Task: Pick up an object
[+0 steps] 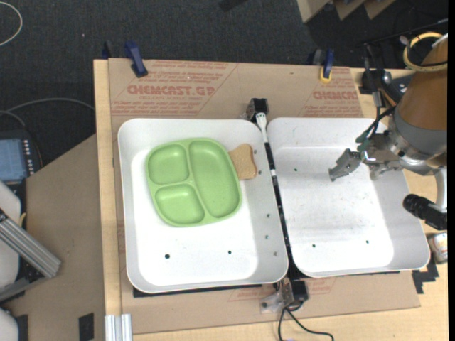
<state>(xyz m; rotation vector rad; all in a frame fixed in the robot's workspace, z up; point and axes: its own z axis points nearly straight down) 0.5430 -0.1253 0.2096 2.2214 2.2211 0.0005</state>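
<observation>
Closest to my camera, at the bottom edge of the surface [213,300], a small black clip with trailing wires [293,295] sits where the two white bins meet. From my seat I see the left bin [199,261] carrying a green divided plate [193,182] with three compartments, lying flat in the bin's upper half. Just beside the plate's right rim, touching it, lies a small tan piece that looks like a slice of toast or a sponge [244,161]; I cannot say which. That tan piece and the plate are the only loose things I can pick out, and both are in the left bin, well apart from the arm.

My arm [426,98] comes in from the right, and its tool [343,165] hangs over the upper part of the right bin [341,247], pointing left and slightly down. I see nothing between its fingers. Whether they are released or clenched, I cannot tell from this angle.

Blue clamps [135,58] pin the brown board at the far edge of the surface.
</observation>
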